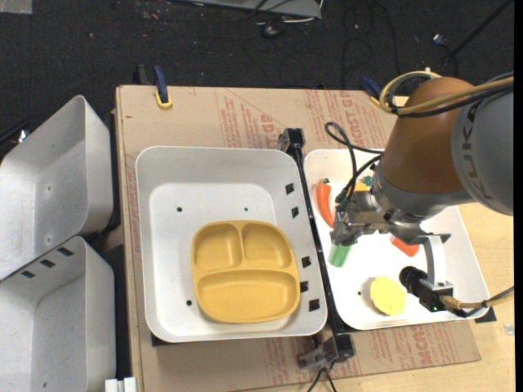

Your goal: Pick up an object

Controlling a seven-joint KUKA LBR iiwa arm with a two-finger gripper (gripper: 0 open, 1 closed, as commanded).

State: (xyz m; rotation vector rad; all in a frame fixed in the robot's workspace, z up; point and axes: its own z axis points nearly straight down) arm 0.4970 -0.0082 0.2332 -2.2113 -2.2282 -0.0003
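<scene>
You have the arm point(445, 149) reaching in from the right over the right bin point(474, 243), its orange band and grey wrist covering much of that bin's upper half. The gripper point(350, 229) hangs low near the bin's left wall, a dark cluster of metal and cables, and from this angle you cannot tell how it is set or whether it has hold of anything.

Directly at its lower edge lies a green piece point(338, 254), tilted, close beside the left wall (whether the gripper touches it or only stands over it is not clear). Just above, an orange-red piece point(325, 204) lies lengthwise along the same wall, partly behind the cables. A small red piece point(405, 247) peeks out under the wrist toward the middle of the bin. Nearer the front you see a yellow lump point(388, 296) resting on the bin floor, with a black fitting point(418, 285) on the arm's side just beside it.

In the left bin point(155, 219) a yellow divided plate point(244, 271) with three compartments sits flat toward the front, well apart from the gripper.
</scene>
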